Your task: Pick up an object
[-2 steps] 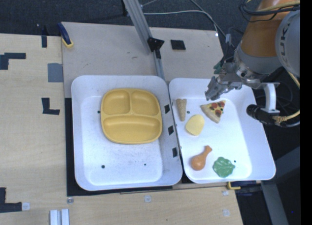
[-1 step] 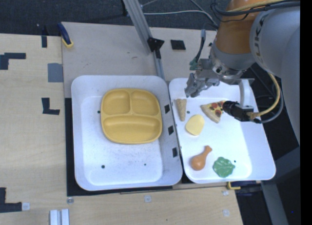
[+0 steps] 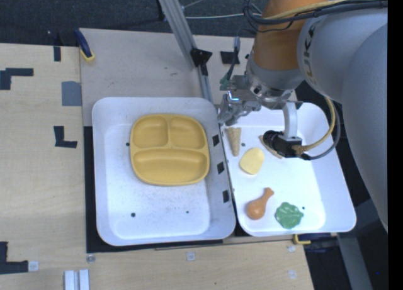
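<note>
The right bin point(image 3: 327, 188) holds a tan cone point(image 3: 233, 139) near its left wall and a pale yellow chunk point(image 3: 252, 160) just right of the cone. Lower down lie an orange drumstick point(image 3: 259, 204) and a green leafy piece point(image 3: 288, 214). My gripper point(image 3: 230, 111) hangs at the bin's upper left corner, directly above the cone's wide end and close to it. Nothing shows held in it. The wrist and orange band hide the bin's upper part.
A yellow divided plate point(image 3: 169, 149) lies in the left bin point(image 3: 113, 213). The ridge between the two bins point(image 3: 223, 175) runs just left of the cone. A slanted metal pole point(image 3: 182, 24) crosses behind the bins. A black cable fitting point(image 3: 280, 144) hangs off the arm over the right bin.
</note>
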